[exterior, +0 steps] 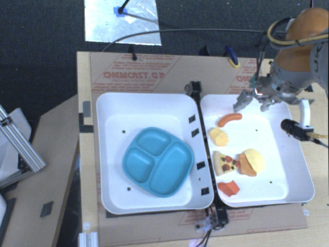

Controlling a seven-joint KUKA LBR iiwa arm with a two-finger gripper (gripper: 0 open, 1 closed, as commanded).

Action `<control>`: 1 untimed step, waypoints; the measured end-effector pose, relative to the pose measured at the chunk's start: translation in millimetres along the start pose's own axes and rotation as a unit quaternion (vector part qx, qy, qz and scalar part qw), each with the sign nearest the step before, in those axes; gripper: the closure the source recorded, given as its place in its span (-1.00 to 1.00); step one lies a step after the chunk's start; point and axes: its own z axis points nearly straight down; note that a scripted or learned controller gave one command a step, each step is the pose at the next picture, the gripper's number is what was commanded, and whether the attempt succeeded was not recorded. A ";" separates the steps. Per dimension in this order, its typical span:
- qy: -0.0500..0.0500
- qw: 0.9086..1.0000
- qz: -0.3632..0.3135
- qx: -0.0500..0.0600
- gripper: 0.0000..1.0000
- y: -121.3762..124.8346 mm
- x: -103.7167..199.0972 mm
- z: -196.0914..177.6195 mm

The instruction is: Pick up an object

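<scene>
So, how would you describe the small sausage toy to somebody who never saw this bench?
Look in the right white bin, in its far half near the gripper. The orange-red curved sausage lies there, above the yellow corn piece; it is the one long, thin item.
</scene>
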 end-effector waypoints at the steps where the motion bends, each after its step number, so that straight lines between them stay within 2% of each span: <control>1: 0.000 1.000 0.000 0.000 -1.00 -3.9 0.1 42.3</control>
